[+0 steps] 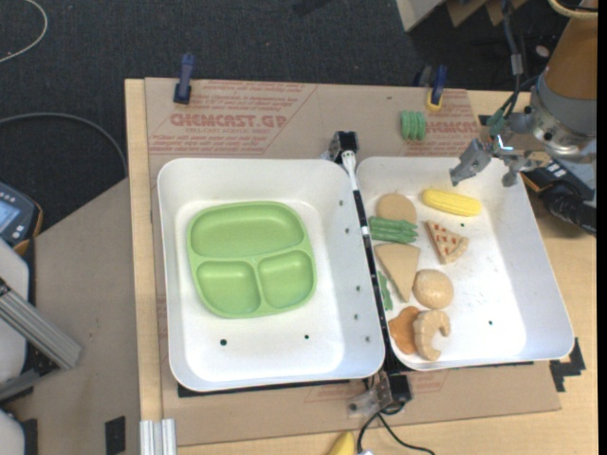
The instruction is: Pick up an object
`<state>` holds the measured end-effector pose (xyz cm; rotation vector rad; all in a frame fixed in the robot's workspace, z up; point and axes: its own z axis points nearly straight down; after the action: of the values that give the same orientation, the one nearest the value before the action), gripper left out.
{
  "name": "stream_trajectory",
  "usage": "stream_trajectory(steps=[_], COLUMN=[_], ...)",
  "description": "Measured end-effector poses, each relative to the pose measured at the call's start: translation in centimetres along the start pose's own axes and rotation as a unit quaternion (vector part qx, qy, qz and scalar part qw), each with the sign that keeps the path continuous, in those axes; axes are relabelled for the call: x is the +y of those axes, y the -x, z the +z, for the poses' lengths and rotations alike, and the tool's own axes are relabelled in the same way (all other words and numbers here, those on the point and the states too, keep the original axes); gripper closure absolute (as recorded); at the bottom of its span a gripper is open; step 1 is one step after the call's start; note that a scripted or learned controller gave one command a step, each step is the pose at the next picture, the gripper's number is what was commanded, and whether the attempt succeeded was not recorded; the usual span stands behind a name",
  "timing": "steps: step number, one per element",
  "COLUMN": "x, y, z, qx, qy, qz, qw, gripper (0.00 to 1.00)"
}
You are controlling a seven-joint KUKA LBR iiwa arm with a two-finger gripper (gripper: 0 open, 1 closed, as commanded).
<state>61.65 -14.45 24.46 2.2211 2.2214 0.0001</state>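
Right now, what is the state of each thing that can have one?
end effector: open, holding nothing, above the right bin's far edge.
green tray: flat in the left bin, compartments bare.
corn: lying in the right bin, ungrasped.
pie slice: lying flat.
green beans: lying beside the divider.

A robotics laboratory test bench. Two shallow white bins (180, 254) are sitting side by side on a sheet of printed brown cardboard (237, 112), which blue clamps (184, 76) are holding to the bench. Loose cables (28, 27) are trailing across the dark carpet (237, 27) behind. The grey arm with its orange band (574, 64) is reaching in from the right. Toy food pieces, among them a yellow corn cob (450, 202), are lying in the right bin, and a green divided plate (251, 257) is lying in the left.
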Motion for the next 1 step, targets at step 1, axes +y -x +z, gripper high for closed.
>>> stream_trajectory(steps=[1], x=[-4.55], y=[3.76], z=[16.68], qx=[0.001], qy=[-0.005], qz=[0.003], qw=[1.0000], gripper=[0.00])
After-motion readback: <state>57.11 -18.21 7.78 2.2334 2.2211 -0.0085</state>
